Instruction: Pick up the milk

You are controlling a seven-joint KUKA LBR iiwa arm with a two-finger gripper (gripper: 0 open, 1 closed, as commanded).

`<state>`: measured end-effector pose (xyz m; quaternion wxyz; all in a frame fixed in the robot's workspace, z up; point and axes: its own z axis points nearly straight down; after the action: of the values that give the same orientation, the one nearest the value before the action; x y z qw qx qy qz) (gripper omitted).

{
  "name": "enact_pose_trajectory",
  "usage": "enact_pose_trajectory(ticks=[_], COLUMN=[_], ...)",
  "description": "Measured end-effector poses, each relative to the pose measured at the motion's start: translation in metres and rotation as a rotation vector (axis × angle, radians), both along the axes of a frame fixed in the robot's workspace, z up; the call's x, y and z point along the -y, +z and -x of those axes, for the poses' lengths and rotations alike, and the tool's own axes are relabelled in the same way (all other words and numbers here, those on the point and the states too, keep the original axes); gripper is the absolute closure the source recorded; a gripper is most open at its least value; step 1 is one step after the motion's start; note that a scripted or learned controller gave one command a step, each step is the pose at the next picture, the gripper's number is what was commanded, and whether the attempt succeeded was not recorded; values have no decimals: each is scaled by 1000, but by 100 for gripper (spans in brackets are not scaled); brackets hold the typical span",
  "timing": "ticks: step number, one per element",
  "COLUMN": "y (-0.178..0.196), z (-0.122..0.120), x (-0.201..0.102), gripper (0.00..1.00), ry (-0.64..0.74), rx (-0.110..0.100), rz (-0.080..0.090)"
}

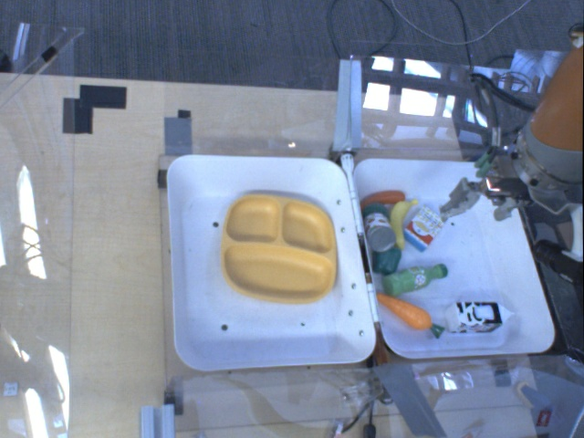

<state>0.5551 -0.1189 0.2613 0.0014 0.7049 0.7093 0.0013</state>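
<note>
Left bin (pixel 192 245): one yellow compartment tray (pixel 278 247), lying flat. Right bin (pixel 525 272): cluster of items along its left wall; milk carton (pixel 477 316) lies apart near the front edge, cow-patterned. Tool (pixel 481 199) hovers over the bin's rear right, fingers spread apart, holding nothing, well clear of the milk carton.

**Milk in the right bin**

The milk (pixel 476 317) is a small white carton with black cow-like patches (its print is too small to read). It lies on its side at the near edge of the right bin (pixel 520 272), just right of the carrot's (pixel 405 311) green tip, well apart from the cluster along the bin's left wall.
</note>
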Motion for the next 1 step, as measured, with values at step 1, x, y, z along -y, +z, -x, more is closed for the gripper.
enact_pose_trajectory(ticks=[1], y=[-95], z=[-20], x=[24], gripper=[0], ry=[141], rx=[-1], rz=[1])
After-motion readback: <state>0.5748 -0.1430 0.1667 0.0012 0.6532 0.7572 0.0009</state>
